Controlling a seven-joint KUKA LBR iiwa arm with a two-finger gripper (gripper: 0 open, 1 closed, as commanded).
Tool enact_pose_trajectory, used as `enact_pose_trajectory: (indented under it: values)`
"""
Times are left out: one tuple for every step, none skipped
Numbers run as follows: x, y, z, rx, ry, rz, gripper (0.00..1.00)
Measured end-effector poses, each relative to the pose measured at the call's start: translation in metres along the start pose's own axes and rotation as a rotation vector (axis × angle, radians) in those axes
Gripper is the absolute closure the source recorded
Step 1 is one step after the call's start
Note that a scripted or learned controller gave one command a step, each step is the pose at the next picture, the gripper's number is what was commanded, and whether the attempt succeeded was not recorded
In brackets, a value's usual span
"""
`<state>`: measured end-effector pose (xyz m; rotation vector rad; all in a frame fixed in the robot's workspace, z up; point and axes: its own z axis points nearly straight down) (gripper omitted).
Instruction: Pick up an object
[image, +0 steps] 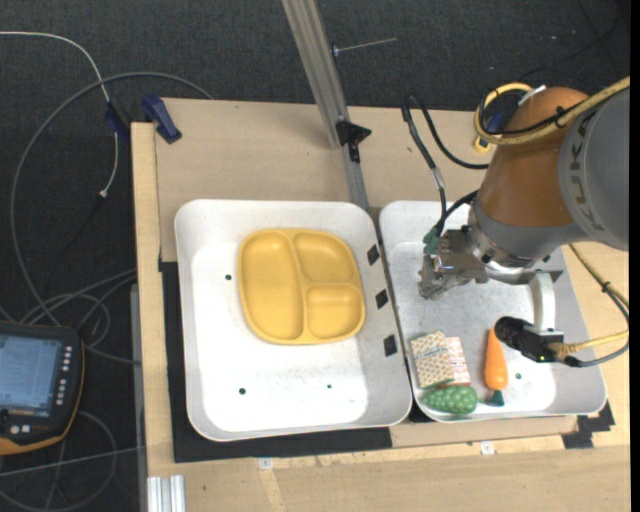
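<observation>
Jaws (437, 280): low over the upper part of the right bin, pointing at its floor; whether they are open or closed cannot be told, and nothing shows between them.
Arm (530, 190): grey with an orange band, reaching in from the right above the right bin.
Right bin (400, 225): white; holds a patterned packet (440, 359), a green bumpy object (449, 400) and an orange carrot-like piece (495, 362), grouped near its front edge, apart from the jaws.
Left bin (290, 395): white; holds a yellow divided plate (301, 284).
Bench (250, 130): carries both bins side by side.
</observation>
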<state>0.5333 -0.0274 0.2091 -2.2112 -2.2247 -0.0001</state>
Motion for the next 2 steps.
enact_pose_trajectory:
  values:
    - [0.058,-0.006,-0.016,-0.005,0.0,-0.002,1.0]
    - [0.114,-0.016,-0.009,0.001,0.0,-0.001,1.0]
